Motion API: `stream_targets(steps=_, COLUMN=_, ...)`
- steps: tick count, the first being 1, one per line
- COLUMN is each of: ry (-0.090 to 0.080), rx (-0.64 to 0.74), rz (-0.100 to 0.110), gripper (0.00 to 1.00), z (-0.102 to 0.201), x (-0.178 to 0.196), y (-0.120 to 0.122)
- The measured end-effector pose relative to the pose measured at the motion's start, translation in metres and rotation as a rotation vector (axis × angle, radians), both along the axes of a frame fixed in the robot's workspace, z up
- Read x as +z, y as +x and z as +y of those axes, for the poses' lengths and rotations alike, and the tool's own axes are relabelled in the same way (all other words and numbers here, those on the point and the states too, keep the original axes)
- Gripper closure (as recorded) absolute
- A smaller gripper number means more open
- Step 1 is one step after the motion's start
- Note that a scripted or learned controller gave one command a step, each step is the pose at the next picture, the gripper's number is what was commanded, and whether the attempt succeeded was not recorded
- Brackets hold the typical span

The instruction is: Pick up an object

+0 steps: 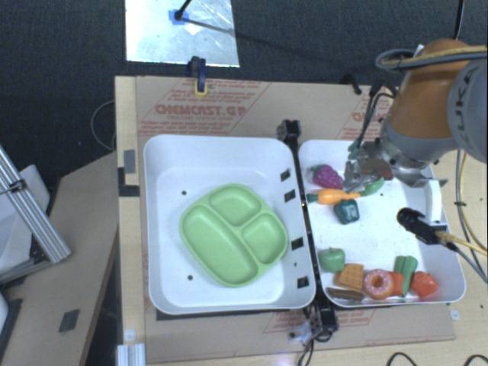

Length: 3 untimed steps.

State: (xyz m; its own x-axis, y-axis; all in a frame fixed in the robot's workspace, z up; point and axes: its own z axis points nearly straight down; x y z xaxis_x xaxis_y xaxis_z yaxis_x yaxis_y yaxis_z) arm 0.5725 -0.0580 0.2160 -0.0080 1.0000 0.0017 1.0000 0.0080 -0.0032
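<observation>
Looking down at the surface (pixel 213 109), found the gripper (pixel 360 177) low over the far part of the right bin (pixel 374 239), hung off the orange-banded arm (pixel 435 82). Honestly couldn't tell whether open or shut from that angle. Noticed a small green piece (pixel 374 187) right at its tip, touching or nearly so, but couldn't call it gripped. Spotted a purple toy (pixel 329 176) just beside the gripper on the side toward the left bin (pixel 164 174), and an orange carrot (pixel 333 197) right below that in view, with a dark teal block (pixel 348 212) just beside the carrot's end. Saw the rest of the toy food bunched along the near edge of the same bin: a green lump (pixel 332 260), a tan waffle (pixel 351 277), a pink donut (pixel 377 283), a green chunk (pixel 405 266) and a red piece (pixel 424 284). Found a green divided plate (pixel 232 235) lying flat in the middle of the left bin, well apart from the gripper and everything else.
</observation>
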Motion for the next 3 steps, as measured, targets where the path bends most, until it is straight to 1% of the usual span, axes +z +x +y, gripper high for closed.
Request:
stream_targets(steps=1, ry=0.001, rx=0.001, rz=-0.002, gripper=1.00, z=0.040, x=0.014, y=-0.039)
stream_targets(steps=2, ry=0.001, rx=0.000, rz=0.001, gripper=1.00, z=0.076, x=0.000, y=-0.086)
stream_targets(steps=3, ry=0.000, rx=-0.007, rz=-0.003, gripper=1.00, z=0.071, x=-0.001, y=-0.085)
